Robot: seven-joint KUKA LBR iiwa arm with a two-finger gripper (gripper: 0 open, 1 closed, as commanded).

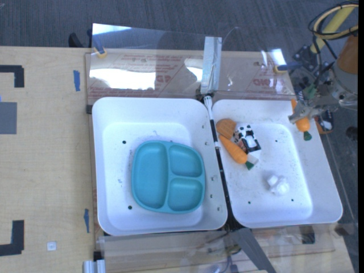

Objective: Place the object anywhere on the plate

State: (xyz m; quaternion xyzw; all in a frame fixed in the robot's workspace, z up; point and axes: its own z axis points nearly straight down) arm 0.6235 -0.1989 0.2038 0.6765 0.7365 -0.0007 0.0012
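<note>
The two-finger gripper point(307, 120) hangs over the upper right rim of the right shallow white bin point(318, 201), closed around a small orange object with a green tip point(305, 126). To its left in that bin lie an orange plush carrot point(234, 150), a brown rounded toy point(226, 127) and a black-and-white figure point(247, 137), all touching, with a small white lump point(277, 183) lower down. The teal plastic plate with three compartments point(168, 176) lies in the left shallow white bin point(105, 152), well apart.

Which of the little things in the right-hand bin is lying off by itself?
The small white lump, alone toward the bin's near side. The carrot, the black-and-white toy and the orange-brown piece huddle together by the divider.
</note>
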